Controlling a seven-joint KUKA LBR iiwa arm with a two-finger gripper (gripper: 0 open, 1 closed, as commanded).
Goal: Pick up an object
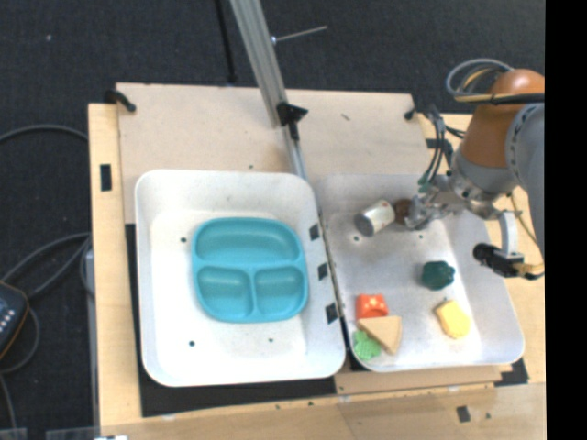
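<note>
The right bin holds several small objects. A silver can lies on its side near the bin's back left. My gripper hangs low just to the right of the can, close to it or touching it. A dark green lump sits mid-right, and a yellow block lies nearer the front. At the front left, a red piece, a tan wedge and a small green piece lie bunched together.
The left bin carries a teal divided plate. A slanted metal pole rises from the bench behind the bins. The grey and orange arm reaches in over the right bin's back right corner.
</note>
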